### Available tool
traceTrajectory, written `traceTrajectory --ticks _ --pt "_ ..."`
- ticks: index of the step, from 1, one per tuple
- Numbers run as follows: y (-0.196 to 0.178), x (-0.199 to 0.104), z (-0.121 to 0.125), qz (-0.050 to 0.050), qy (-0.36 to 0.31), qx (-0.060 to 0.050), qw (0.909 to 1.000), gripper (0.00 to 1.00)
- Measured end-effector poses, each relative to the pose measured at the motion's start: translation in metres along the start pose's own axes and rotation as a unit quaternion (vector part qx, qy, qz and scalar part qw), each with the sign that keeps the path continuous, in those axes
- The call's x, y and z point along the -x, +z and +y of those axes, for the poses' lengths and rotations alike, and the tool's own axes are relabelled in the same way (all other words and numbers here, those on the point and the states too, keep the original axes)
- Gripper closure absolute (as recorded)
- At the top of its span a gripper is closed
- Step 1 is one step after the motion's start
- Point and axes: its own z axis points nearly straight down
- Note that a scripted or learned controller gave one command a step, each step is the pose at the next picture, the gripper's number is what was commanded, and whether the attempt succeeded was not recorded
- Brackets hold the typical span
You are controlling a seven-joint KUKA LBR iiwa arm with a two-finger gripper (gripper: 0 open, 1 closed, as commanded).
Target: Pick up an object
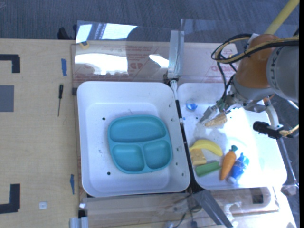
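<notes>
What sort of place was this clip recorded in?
Most likely a robotics lab bench set up for grasping trials. Two shallow white bins sit side by side on a wooden bench; one holds a teal divided tray, the other toy food such as a banana and carrot.

Bench [33,127]: pale wood top. Two shallow white bins sit on it side by side, touching along their inner edges. Left bin [90,127] at centre of view; right bin [266,165] at about 4 o'clock from centre. Clear plastic panels [123,51] stand at 12 o'clock, behind the bins. A small dark screwdriver [60,99] lies on the bare wood at 9 o'clock of the left bin, apart from it. Blue tape strips at 10 o'clock [63,66] and 7 o'clock [72,183]. Black corner marks [13,63] sit along the far left.
</notes>
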Motion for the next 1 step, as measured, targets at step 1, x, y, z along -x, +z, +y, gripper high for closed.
traceTrajectory --ticks 1 --pt "-0.0004 0.0189 -0.0458 0.0 0.07 -0.001 0.9975 0.0"
